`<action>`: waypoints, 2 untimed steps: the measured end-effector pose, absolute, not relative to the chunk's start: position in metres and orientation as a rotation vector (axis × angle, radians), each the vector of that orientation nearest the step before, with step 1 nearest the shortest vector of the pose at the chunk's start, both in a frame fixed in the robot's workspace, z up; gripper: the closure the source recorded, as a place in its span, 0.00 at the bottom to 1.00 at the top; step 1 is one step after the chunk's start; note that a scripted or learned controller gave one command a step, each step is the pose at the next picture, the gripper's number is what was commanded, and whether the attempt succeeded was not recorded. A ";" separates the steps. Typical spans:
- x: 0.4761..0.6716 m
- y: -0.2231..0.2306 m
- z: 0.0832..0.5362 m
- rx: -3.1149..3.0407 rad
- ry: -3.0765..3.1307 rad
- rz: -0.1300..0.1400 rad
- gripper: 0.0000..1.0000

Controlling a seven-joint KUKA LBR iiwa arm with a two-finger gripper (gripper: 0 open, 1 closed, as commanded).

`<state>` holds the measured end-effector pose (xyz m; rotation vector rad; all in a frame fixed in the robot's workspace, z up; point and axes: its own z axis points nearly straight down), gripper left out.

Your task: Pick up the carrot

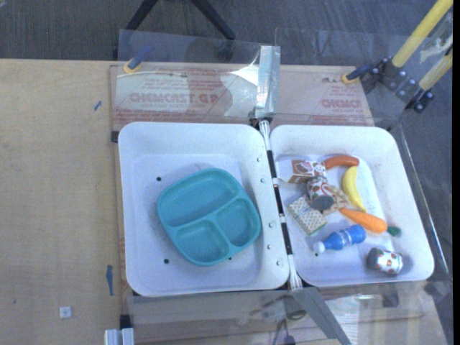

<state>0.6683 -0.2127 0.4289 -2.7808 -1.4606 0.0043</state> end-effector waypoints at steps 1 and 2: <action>0.668 -0.213 0.332 -2.724 -1.562 0.004 0.00; 0.667 -0.188 0.222 -2.667 -1.655 0.004 0.00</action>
